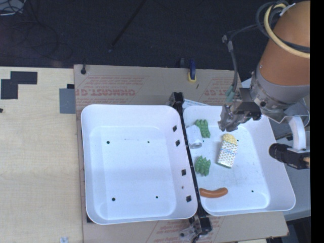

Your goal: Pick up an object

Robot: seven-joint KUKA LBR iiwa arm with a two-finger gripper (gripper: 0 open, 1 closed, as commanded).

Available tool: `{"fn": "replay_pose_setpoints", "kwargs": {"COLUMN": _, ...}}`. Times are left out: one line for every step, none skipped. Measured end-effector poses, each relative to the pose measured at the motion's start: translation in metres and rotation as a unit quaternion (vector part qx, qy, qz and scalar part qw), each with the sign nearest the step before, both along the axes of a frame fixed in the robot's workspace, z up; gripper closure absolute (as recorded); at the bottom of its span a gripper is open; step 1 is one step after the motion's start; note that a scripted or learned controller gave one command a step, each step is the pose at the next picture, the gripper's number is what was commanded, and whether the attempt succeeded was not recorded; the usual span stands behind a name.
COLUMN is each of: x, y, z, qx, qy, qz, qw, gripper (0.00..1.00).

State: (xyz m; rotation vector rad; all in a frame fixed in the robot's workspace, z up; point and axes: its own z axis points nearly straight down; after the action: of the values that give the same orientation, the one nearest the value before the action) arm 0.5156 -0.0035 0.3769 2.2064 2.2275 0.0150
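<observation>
Overhead slanted view, read L to R. Pale wood-grain surface [35,166] at far L, w/ dark grey and black flat patches near its top edge. A brown cardboard sheet [136,85] w/ red print lies under both bins. L shallow white plastic bin [96,135]: dark dots on its floor, nothing else seen in it. Black clips run along the seam where the two bins meet.

R shallow white plastic bin [263,186], contents L to R: small translucent-white crumpled piece [194,134] beside the seam; upper green knobbly plastic piece [203,128] just R of it; lower green knobbly plastic piece [203,165] nearer the bin's middle; orange-brown sausage-shaped toy [213,192] lying flat near the front wall; white patterned rectangular packet w/ yellow top [228,151], tilted slightly, near bin centre.

My end effector [229,123] hangs over the R bin's rear part, just above the packet's yellow end; nothing is visibly between its fingers, and I cannot tell whether they are spread or pressed together. My grey arm w/ orange band [288,44] enters from the R.
</observation>
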Motion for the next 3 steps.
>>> {"fn": "replay_pose_setpoints", "kwargs": {"x": 0.046, "y": 0.050, "z": -0.058, "qx": -0.0011, "qy": 0.009, "qz": -0.003, "qw": 1.0000, "gripper": 1.00}}
{"fn": "replay_pose_setpoints", "kwargs": {"x": -0.012, "y": -0.019, "z": -0.052, "qx": -0.0020, "qy": 0.008, "qz": -0.008, "qw": 0.9999, "gripper": 1.00}}
{"fn": "replay_pose_setpoints", "kwargs": {"x": -0.042, "y": -0.086, "z": -0.072, "qx": -0.0018, "qy": 0.009, "qz": -0.009, "qw": 0.9999, "gripper": 1.00}}
